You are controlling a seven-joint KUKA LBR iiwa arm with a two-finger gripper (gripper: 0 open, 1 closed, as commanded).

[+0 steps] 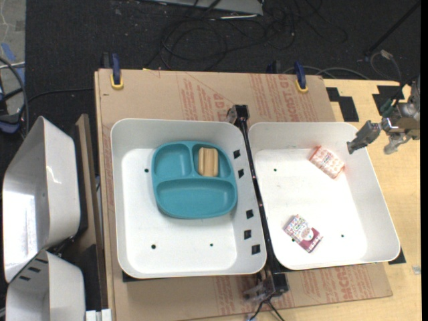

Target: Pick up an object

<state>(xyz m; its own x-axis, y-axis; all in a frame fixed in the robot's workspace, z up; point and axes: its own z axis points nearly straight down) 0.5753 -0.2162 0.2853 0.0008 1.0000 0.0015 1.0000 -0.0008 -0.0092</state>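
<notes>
A small pink and white packet (327, 162) lies in the upper right part of the right bin (374, 209). A second packet (302, 233), pink and purple, lies lower in the same bin. My gripper (377, 141) hovers over that bin's far right rim, just right of the pink and white packet. Its fingers are spread open with nothing between them. In the left bin (134, 206) sits a teal divided plate (190, 199) with a tan block (208, 162) in its upper right compartment.
Both bins rest on a brown cardboard sheet (200, 95) held by clamps at its far edge. A black divider (253, 192) runs between the bins. Spare white bins (37, 186) are stacked at the left. Cables lie on the dark floor behind.
</notes>
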